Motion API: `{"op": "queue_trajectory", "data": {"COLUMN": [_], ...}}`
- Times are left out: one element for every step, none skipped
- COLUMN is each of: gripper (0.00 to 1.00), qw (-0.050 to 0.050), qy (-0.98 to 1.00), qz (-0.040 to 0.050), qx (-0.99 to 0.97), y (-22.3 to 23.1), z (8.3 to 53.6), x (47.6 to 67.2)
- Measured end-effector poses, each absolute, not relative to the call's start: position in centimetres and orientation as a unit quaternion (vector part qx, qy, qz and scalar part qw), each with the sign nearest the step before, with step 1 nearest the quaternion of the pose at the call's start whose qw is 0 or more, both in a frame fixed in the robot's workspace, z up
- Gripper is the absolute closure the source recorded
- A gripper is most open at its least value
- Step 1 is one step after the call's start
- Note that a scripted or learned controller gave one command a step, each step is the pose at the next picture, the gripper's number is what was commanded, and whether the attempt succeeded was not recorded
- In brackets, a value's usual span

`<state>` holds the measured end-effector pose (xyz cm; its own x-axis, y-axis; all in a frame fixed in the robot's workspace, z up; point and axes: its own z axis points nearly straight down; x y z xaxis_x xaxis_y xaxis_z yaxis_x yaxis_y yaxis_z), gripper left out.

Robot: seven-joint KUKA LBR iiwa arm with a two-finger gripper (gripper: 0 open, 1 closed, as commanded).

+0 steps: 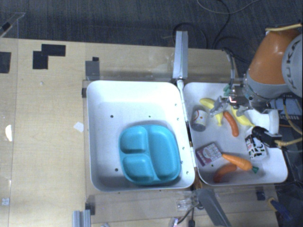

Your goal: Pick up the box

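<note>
The box (209, 153) is a small maroon and white packet lying flat near the front left of the right bin (279, 174). My gripper (229, 105) hangs over the back of that bin, above a yellow banana (208, 103) and an orange-red sausage (231, 124). Its fingers stand apart with nothing gripped between them. The box lies well toward the front of the gripper, apart from it.
A grey can (199, 119) lies left of the banana. A carrot (238, 161), a brown sausage (223, 172) and a black-and-white carton (256, 147) crowd the front of the right bin. The left bin (102, 103) holds a blue divided tray (149, 153).
</note>
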<state>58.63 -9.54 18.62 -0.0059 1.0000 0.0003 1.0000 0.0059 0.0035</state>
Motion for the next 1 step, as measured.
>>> {"op": "queue_trajectory", "data": {"gripper": [0.00], "qw": [0.007], "qy": [0.722], "qz": [0.0038], "qx": [0.692], "y": [-14.40], "z": [8.99], "x": [57.24]}}
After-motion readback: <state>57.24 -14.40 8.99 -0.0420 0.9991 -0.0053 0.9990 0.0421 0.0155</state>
